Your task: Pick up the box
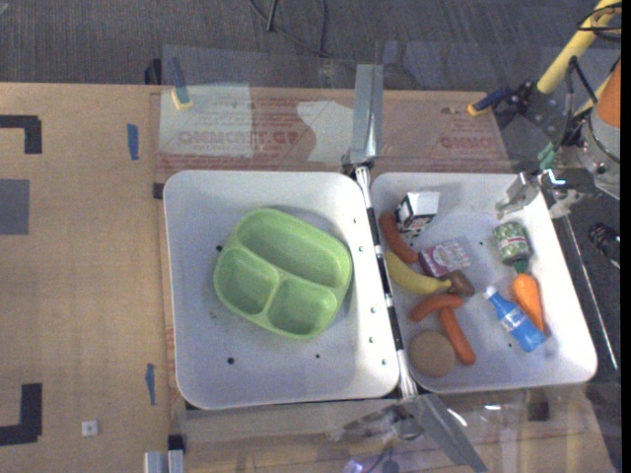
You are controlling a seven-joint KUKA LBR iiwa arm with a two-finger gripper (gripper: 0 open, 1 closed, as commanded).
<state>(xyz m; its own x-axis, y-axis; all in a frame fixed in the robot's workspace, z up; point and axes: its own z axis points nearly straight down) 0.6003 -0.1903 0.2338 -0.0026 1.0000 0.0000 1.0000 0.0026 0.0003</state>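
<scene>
Approach step, nothing grasped yet. The pincer [532,190] sits at the upper right corner of the right bin [582,363], just over the rim, well apart from the target; I cannot tell how it is set, since the metal parts blur together there. The box [418,210], small, white with dark print, lies in the upper left part of that bin, close to the divider between the two bins. It looks tilted, leaning against or touching the upper end of a red sausage [393,237] just below it. A yellow banana [414,277] lies further down along the same side, and a small pink packet [447,257] sits near the box on its lower right. On the far side of the bin are a green-white wrapped item [512,241], a carrot [530,302] and a blue bottle [515,319]. The left bin [187,343] holds a green divided tray [283,273], not relevant here. Judgement: the next move calls for travel across the bin toward its upper left, then a descent over the box. Clearance looks tight beside the sausage and near the bin wall, so approach angle matters; a poorly aligned close could catch the sausage instead or push the box against the wall
</scene>
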